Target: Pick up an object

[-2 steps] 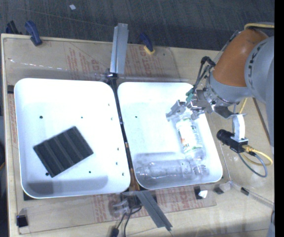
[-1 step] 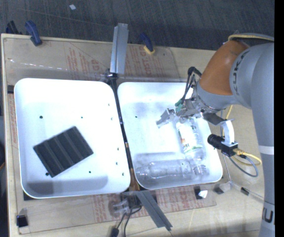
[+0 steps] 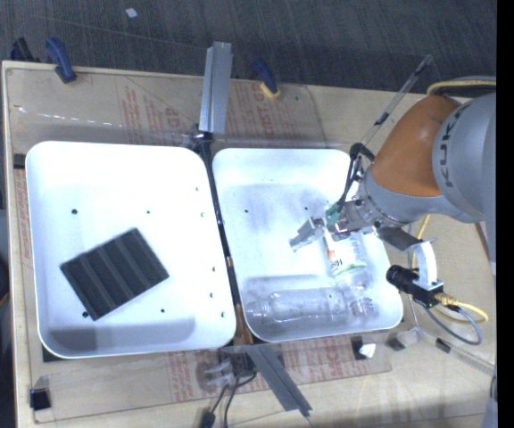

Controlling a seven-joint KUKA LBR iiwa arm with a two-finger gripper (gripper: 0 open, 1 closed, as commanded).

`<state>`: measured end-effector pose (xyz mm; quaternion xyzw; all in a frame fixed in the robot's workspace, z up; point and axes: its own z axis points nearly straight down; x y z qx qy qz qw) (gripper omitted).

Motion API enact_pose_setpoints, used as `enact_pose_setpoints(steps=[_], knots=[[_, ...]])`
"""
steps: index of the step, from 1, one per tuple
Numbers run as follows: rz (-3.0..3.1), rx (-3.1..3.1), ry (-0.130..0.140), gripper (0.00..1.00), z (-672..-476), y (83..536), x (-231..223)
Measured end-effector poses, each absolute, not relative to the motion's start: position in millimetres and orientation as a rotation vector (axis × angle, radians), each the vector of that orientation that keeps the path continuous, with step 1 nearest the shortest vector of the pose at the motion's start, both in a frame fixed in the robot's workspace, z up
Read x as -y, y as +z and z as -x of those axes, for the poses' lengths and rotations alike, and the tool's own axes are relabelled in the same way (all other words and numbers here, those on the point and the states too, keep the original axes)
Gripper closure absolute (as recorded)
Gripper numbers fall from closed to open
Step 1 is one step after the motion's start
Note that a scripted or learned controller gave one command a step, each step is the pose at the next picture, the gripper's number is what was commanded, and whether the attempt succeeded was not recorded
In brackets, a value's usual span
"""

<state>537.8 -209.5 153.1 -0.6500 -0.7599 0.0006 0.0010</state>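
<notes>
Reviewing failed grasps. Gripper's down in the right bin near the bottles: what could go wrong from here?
1. The gripper sits beside the small labelled bottle rather than over it, so a close may catch nothing.
2. The clear bottle lies on its side along the right bin's near wall; round and smooth, it could roll or slip if nudged.
3. The two bottles lie close together, so grabbing one may shove the other.

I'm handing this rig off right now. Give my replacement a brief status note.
Gripper: low in the right bin, over its middle; nothing visibly between its fingers.
Clear plastic bottle: lying on its side along the right bin's near wall.
Small labelled bottle: lying beside the gripper, under the wrist.
Black ribbed panel: flat in the left bin.
Done: no pick visible.
Left: grasp and lift one object.
</notes>
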Motion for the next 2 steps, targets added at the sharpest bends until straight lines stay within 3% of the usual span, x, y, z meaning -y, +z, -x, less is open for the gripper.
enact_pose_setpoints(steps=[2], knots=[[2.042, 2.385, 0.002, 0.00, -537.7, 153.0, 209.8]])
